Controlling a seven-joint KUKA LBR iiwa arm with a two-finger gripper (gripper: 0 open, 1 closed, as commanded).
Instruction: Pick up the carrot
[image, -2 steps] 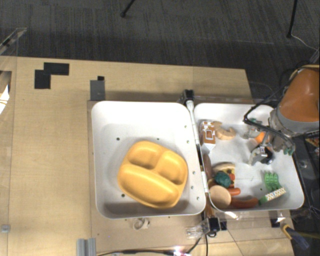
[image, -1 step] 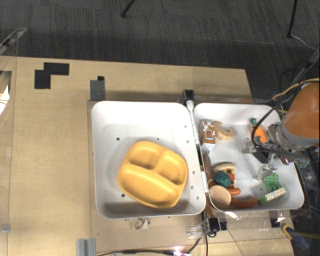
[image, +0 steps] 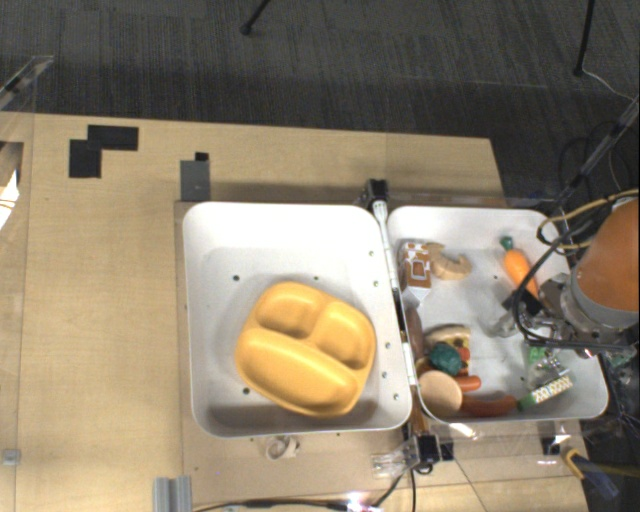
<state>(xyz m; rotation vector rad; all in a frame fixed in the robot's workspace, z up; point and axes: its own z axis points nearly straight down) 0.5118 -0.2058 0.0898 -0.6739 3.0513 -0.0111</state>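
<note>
Two bins (image: 200, 300) are sitting side by side, and the carrot (image: 517, 268) is lying at the far right of the right one, just left of the gripper (image: 520, 318), maybe lining up for a grab, though I cannot tell how wide it is.

Grey arm (image: 600, 305), rounded orange band (image: 612, 255) (glossy), black cables (image: 560, 235) trailing
</note>
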